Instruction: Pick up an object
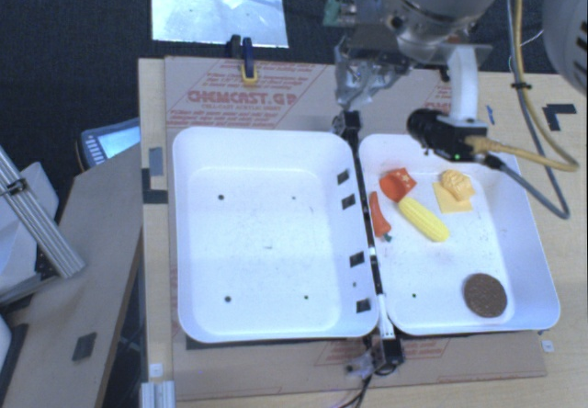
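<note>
Left bin: bare white floor with a few dark specks. Along the divider between the two bins, a slim orange-red carrot-like piece lying lengthwise inside the right bin, hard against its left wall. Just beside it, a red pepper piece near the back, touching or nearly touching a yellow corn cob lying aslant toward the middle. Further right, a yellow cheese-like wedge with a crinkled lump on it. Near the front right corner, well apart from the rest, a round brown cookie-like disc. Above the far end of the divider, the gripper, raised over the bench with nothing between its fingers; open or clenched, cannot tell.
</note>
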Motion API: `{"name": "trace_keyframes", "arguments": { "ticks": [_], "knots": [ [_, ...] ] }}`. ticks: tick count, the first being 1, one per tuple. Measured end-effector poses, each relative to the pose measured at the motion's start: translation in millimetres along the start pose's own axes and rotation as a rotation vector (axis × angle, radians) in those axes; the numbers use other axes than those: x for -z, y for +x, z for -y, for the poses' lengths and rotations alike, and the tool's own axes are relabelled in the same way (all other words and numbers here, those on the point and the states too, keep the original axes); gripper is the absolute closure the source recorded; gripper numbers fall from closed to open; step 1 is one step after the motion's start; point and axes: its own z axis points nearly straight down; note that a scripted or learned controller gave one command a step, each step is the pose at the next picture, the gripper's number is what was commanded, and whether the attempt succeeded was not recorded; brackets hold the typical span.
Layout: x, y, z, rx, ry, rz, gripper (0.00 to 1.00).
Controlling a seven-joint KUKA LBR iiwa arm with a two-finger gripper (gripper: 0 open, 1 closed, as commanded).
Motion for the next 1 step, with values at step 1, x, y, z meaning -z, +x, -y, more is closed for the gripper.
{"name": "trace_keyframes", "arguments": {
  "ticks": [1],
  "knots": [
    [-60.9, 8.7, 55.8, 0.012, 0.005, -0.001, 1.00]
  ]
}}
